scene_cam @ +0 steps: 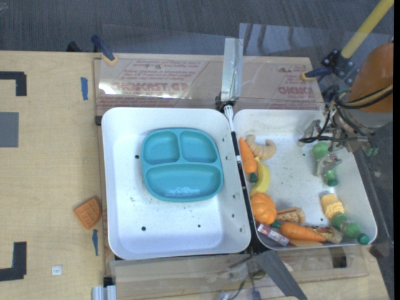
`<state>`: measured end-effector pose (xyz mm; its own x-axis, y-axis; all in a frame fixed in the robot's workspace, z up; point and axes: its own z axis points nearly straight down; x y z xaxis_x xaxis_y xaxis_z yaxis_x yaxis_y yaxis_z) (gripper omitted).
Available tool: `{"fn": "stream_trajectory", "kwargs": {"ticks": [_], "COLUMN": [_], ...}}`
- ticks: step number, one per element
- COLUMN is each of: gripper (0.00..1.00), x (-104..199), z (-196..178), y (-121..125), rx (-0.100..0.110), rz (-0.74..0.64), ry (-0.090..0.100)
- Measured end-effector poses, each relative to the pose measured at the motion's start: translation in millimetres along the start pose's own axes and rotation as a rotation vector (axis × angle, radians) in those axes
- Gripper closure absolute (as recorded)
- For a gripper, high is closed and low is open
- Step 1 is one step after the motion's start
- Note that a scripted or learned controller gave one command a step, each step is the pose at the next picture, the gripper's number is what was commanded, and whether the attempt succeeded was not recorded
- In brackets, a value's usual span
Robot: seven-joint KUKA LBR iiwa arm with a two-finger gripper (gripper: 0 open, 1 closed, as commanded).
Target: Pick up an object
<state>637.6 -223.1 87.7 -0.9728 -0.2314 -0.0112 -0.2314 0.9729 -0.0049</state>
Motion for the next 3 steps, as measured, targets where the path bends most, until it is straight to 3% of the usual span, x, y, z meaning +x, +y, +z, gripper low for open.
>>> {"fn": "stream_trajectory", "kwargs": {"ticks": [1, 2, 3], "gripper": [0.0, 0.0, 1.0], "x": [1, 12, 8], "z": [-1, -1, -16], "y": [34, 17, 16], "rx": [-0.004, -0.004, 0.003], "rz": [-0.067, -0.103, -0.102], "ry": [0.005, 0.005, -0.01]}}
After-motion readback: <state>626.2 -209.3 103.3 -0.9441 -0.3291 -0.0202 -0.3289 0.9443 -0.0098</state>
